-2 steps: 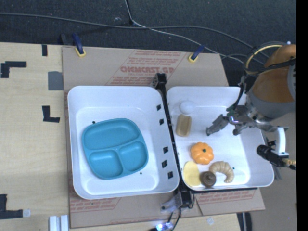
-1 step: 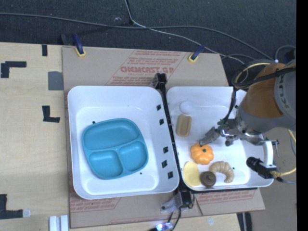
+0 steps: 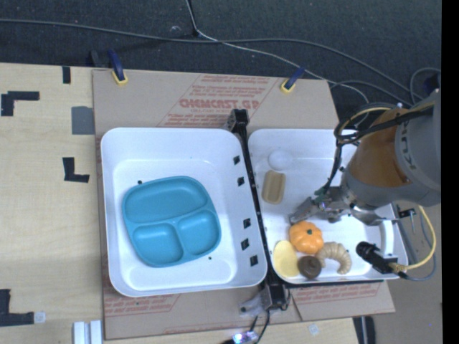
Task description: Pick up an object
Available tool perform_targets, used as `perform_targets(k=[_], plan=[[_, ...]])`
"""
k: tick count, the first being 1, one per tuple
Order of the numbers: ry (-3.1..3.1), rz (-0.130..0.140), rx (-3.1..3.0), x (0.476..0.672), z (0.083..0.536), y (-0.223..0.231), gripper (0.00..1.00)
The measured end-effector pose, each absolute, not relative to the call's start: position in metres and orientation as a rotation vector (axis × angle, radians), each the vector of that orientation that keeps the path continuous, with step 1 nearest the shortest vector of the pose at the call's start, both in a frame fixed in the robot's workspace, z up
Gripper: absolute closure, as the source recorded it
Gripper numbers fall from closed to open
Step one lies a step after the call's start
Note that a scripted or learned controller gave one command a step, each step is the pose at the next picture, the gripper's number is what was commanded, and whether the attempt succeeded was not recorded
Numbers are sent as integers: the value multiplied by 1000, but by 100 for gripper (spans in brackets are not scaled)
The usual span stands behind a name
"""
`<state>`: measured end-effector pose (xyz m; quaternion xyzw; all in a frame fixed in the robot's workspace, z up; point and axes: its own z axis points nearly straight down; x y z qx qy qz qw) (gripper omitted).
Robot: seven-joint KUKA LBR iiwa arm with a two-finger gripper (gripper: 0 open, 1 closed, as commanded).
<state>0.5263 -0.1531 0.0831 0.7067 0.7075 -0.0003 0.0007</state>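
Camera view: we see the end effector (image 3: 310,210) low in the right bin (image 3: 373,274), tips toward the divider. The orange pumpkin (image 3: 306,238) sits just below and beside it, nearest of the objects; the tan block (image 3: 273,187) lies up-left. We think the end effector is spread, but blur leaves us unable to tell.

A robotics lab or test cell: a pale wooden bench (image 3: 43,213) marked with black tape pieces, a brown cardboard sheet (image 3: 215,99) held down by blue-and-yellow clamps (image 3: 117,70), loose black cables (image 3: 193,20) trailing over dark carpet, and two shallow white plastic bins (image 3: 115,163) set side by side.
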Motion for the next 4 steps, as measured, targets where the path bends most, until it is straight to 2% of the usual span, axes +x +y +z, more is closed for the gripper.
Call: perform_targets(k=[1, 3, 4], plan=[[2219, 0, 2216, 527, 96, -154, 100], [2221, 2, 2217, 542, 187, -148, 100], [2220, 4, 2215, 547, 250, -146, 100]])
